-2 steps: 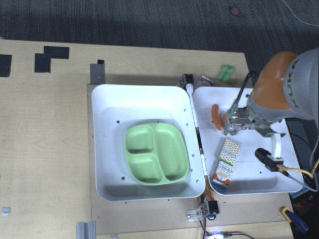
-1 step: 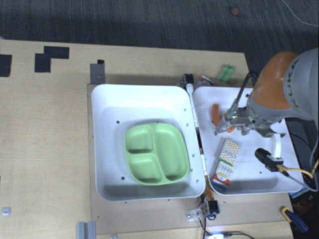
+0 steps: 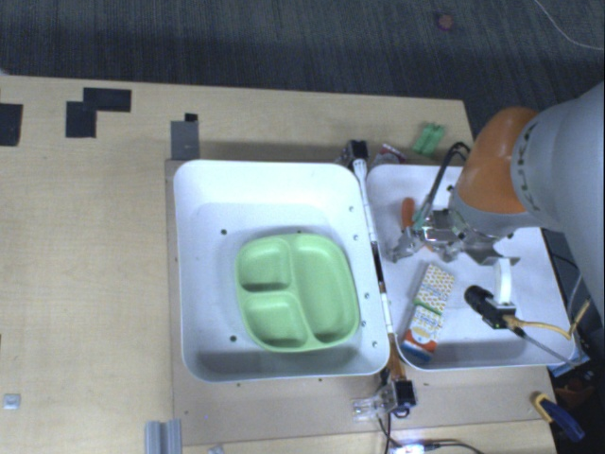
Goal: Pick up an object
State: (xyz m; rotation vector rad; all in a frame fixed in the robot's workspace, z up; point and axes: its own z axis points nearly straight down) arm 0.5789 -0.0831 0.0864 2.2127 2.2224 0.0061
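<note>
I see the gripper [image 3: 416,242] low in the right bin [image 3: 539,253] near the orange marker [image 3: 407,211]; finger state indeterminate, nothing lifted yet

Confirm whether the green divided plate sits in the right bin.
No, the green divided plate lies in the left bin.

Arm [image 3: 558,159] hides the end effector's [image 3: 427,235] fingertips.
</note>
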